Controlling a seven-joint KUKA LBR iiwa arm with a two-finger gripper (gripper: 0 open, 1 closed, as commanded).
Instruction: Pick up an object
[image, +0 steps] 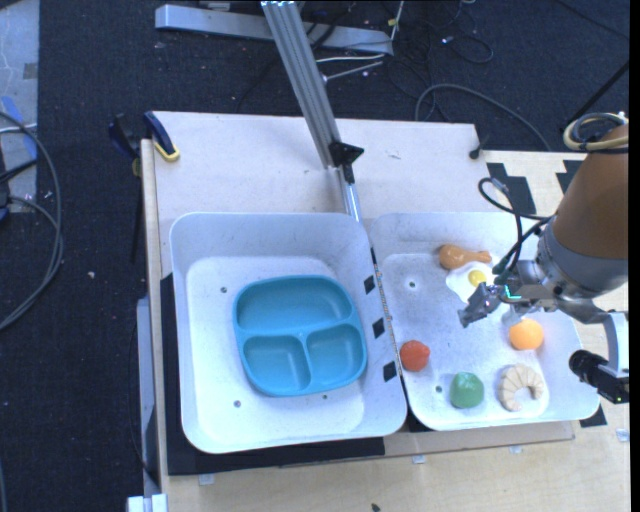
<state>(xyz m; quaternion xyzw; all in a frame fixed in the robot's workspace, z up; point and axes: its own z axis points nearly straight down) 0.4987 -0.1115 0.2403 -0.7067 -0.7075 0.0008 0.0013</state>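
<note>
Two bins (200, 300) sit here. Claw (478, 303) hangs over the egg (462, 284); I cannot tell its grip. Orange ball (526, 334) just beside it, tomato (414, 354) near.

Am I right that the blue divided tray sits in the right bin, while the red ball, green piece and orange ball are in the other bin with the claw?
Not quite: the camera view shows the blue divided tray in the left bin. The red ball, green piece and orange ball lie in the right bin, where the claw is.
</note>
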